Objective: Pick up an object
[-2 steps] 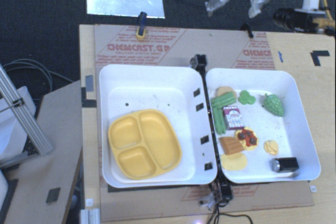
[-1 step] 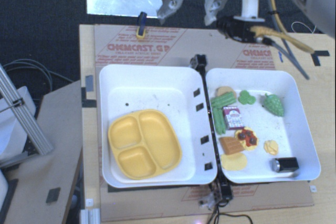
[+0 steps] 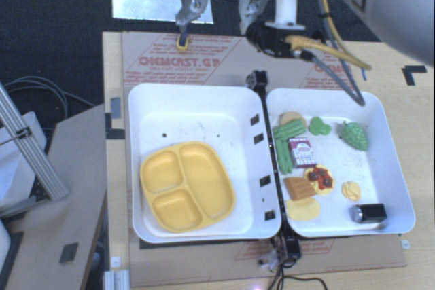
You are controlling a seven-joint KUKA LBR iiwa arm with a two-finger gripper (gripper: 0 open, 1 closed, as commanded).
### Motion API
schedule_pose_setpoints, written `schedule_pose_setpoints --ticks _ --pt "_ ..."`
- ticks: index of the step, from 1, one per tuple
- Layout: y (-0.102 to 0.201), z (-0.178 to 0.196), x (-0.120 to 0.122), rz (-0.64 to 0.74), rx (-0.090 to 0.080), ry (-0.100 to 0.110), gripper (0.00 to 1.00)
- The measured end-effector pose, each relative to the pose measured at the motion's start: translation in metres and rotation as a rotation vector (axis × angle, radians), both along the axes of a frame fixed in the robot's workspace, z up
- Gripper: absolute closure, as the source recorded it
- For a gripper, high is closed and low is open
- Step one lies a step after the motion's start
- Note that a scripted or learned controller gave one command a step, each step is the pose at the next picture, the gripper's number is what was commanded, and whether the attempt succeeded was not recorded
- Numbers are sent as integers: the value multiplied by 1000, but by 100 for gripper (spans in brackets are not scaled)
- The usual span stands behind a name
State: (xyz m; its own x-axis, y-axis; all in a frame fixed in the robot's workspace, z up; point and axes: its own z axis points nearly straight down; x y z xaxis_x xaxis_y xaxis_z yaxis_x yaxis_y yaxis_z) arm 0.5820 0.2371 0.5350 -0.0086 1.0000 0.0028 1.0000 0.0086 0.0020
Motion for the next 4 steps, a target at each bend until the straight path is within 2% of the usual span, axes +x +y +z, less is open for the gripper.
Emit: schedule_pose_setpoints --ticks 1,2,3,4 --pt "-3 12 1 1 -1 -3 100" --pt "-3 11 1 2 -1 -2 0" --pt "-2 23 1 6 0 -5 100" --pt "-2 22 1 7 0 -4 0"
